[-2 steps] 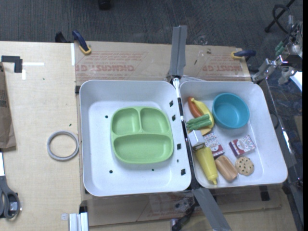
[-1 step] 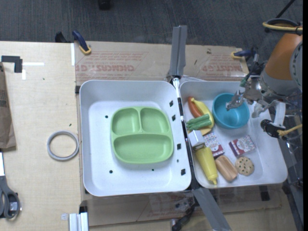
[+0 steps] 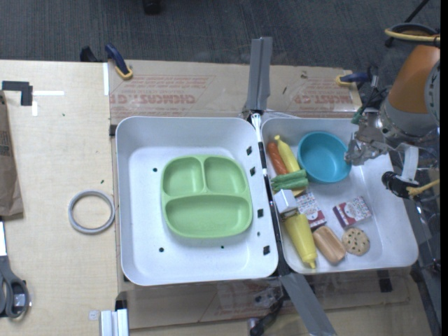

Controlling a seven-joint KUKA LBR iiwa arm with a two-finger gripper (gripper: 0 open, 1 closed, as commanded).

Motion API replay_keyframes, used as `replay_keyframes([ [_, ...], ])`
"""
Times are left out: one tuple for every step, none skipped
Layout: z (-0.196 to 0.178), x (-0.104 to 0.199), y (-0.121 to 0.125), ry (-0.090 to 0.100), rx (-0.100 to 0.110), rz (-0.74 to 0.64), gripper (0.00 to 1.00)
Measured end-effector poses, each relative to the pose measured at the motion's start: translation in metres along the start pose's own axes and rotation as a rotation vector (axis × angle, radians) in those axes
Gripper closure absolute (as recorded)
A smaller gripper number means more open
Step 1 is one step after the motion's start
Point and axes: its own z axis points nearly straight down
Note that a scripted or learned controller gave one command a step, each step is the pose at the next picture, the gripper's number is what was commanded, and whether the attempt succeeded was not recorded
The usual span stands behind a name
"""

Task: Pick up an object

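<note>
While the gripper [image 3: 355,152] hangs at the right bin's [image 3: 392,254] far right edge, just beside the blue bowl [image 3: 322,157], I cannot tell its state. Nothing looks lifted: bottle [image 3: 301,238], cookie [image 3: 356,241] and the rest lie in place, so picking remains.

The shallow white right-hand bin [image 3: 392,257] is taken as landmark. Inside it, a round blue plastic bowl [image 3: 323,157] is set at the back, and a round chocolate-chip cookie [image 3: 356,241] lies toward the front. To its left, the shallow white left-hand bin [image 3: 133,187] holds a green three-compartment plastic plate [image 3: 206,196].
</note>
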Motion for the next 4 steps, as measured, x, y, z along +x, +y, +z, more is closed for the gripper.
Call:
replay_keyframes([
  [-0.010, 0.018, -0.021, 0.002, -0.001, -0.146, 1.00],
  [-0.010, 0.018, -0.021, 0.001, -0.001, -0.146, 0.00],
  [0.035, 0.097, 0.014, -0.003, -0.014, -0.355, 0.00],
  [0.034, 0.063, -0.044, -0.001, -0.015, -0.493, 0.00],
])
